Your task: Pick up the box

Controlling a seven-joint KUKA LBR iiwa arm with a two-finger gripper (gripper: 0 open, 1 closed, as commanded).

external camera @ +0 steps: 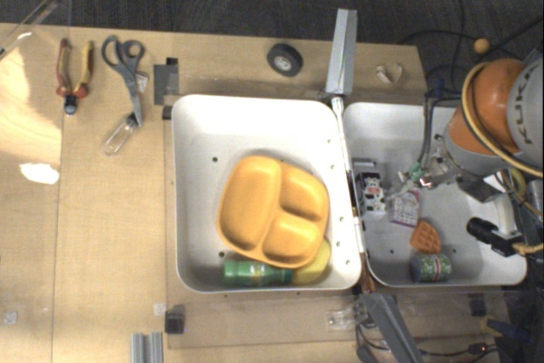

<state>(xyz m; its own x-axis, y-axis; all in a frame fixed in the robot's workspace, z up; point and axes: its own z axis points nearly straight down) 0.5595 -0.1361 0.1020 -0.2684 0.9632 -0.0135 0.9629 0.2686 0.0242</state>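
Landmark: the metal divider post (342, 51) at the seam between the two white bins.

Left of the post, the left bin (195, 183) carries a yellow sectioned tray (274, 208), tilted over a green can (251, 272) and a yellow-green item (316, 263) near the bin's near wall.

Right of the post, the right bin (382, 127) carries the likely target: a small box (369, 190) with dark print, lying close to the bin's left wall. Just beyond it from the post: a pale printed packet (405, 208), an orange waffle-patterned piece (426, 237), a green can (431, 267).

The arm (497, 115) hangs over the right bin's far side. The end effector (429, 174) sits low near the packet, apart from the box. Cannot tell how wide it stands; nothing visibly held.

Judgement: approach step, grasp not made. To do it well, shift toward the post until centred over the box, align across its narrow side, descend straight. The bin wall crowds one side; the packet may be caught instead.
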